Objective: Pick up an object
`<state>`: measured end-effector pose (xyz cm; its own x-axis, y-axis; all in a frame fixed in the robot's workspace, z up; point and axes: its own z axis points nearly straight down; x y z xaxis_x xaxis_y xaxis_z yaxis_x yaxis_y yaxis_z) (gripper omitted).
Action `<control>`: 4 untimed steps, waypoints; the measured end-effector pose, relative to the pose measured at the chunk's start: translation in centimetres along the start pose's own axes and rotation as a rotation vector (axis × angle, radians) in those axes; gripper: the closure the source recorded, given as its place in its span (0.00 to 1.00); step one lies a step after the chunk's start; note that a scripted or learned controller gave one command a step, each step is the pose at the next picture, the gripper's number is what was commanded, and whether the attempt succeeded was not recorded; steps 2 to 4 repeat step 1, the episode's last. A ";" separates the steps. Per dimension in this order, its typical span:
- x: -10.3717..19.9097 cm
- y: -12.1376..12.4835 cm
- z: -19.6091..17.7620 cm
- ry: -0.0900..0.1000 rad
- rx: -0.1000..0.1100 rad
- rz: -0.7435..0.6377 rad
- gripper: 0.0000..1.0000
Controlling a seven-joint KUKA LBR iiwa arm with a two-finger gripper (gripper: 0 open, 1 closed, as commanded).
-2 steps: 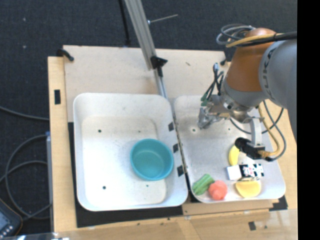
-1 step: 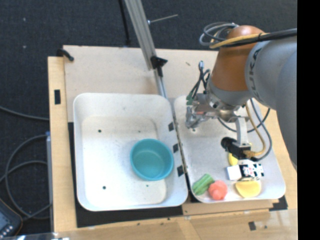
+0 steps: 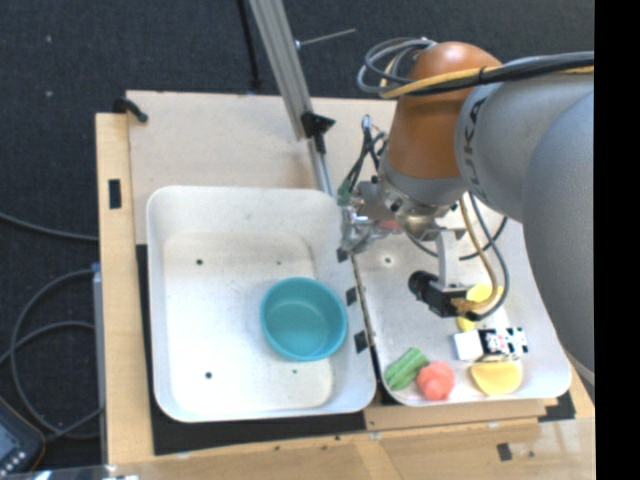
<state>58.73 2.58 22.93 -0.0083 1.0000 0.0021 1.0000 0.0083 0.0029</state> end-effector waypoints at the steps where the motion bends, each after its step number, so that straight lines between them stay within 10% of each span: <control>1: 5.3 -1.0 0.5 -0.001 0.003 0.001 1.00; 4: 5.3 -1.0 0.5 -0.001 0.003 0.001 1.00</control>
